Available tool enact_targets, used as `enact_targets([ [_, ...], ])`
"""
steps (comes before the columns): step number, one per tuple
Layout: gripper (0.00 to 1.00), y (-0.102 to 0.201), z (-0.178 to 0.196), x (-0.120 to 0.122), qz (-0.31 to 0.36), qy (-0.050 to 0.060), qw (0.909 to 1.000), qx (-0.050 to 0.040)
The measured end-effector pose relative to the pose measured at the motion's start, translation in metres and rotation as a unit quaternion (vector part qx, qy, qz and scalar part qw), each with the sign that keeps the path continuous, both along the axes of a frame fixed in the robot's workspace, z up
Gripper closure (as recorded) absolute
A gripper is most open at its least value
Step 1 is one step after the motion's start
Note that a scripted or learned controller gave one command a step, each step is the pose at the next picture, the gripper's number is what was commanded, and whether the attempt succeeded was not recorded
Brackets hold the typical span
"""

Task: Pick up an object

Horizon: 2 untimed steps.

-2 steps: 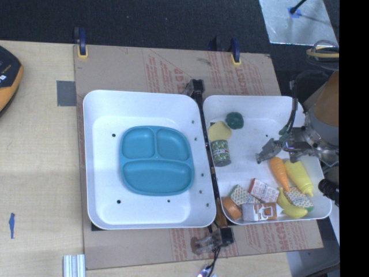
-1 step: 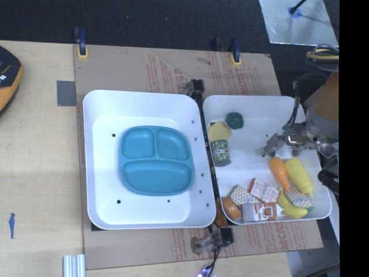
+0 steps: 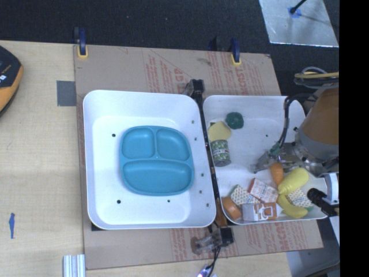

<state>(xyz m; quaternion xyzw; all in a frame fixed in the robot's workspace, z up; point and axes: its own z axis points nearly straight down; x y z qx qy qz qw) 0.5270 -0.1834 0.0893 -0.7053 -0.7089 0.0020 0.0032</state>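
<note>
My gripper (image 3: 270,159) hangs low over the right side of the right bin (image 3: 253,105), reaching in from the right edge. Just below it lies a small orange piece (image 3: 277,172), touching or nearly touching the gripper. Beside that are a yellow banana-like object (image 3: 293,182), a second yellow piece (image 3: 291,208) and small printed cartons (image 3: 262,190). Further left stand a small patterned can (image 3: 219,152), a pale yellow object (image 3: 219,131) and a dark green round object (image 3: 234,119). An orange object (image 3: 231,208) rests at the bin's front left.
The left bin (image 3: 98,154) holds a blue divided plate (image 3: 156,159). Both bins sit on a cardboard sheet (image 3: 150,68) clamped at the back. A yellow and black device (image 3: 8,77) lies at the far left of the bench.
</note>
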Motion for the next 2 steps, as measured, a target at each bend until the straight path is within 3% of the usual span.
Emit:
enact_targets([
  [1,1.0,-0.002,0.013,0.001,0.001,-0.001,1.0,-0.0012],
  [2,1.0,0.065,0.003,0.103,0.004,-0.007,1.0,-0.0012],
])
